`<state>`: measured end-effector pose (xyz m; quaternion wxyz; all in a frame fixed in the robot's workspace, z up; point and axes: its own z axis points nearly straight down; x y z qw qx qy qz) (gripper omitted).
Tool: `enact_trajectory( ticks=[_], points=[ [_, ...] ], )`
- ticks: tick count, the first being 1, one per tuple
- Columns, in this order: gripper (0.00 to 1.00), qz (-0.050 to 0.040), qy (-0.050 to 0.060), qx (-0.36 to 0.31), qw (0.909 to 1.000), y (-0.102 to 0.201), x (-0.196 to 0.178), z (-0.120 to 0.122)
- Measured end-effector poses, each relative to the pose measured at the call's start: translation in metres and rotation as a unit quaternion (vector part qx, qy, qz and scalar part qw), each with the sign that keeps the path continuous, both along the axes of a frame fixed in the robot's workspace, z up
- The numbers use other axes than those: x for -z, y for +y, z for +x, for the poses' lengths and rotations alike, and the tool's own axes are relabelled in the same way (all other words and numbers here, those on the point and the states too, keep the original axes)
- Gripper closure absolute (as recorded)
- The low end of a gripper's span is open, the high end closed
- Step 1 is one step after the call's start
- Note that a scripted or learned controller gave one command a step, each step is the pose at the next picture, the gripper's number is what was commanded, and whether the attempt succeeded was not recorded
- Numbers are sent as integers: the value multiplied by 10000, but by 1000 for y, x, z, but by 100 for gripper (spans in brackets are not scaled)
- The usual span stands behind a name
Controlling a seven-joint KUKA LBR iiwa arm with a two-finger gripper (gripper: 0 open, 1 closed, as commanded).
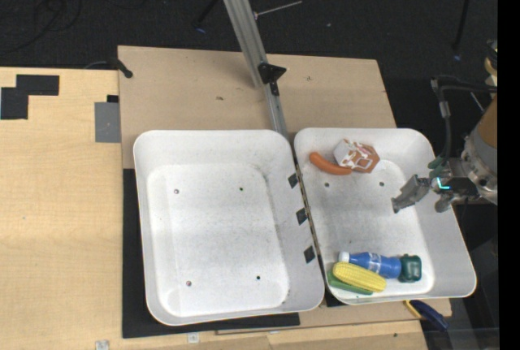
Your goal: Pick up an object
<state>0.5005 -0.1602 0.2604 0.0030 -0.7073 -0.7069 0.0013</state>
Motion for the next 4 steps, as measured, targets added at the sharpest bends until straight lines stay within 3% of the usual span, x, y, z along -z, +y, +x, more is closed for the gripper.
enact_trajectory(
  ticks=[1,3,4],
  points=[
    [0,-6,-17,11,10000,-1,-1,0],
    [0,6,21,1,10000,4,126,0],
    [0,-9,-27,5,10000,4,169,1]
  ],
)
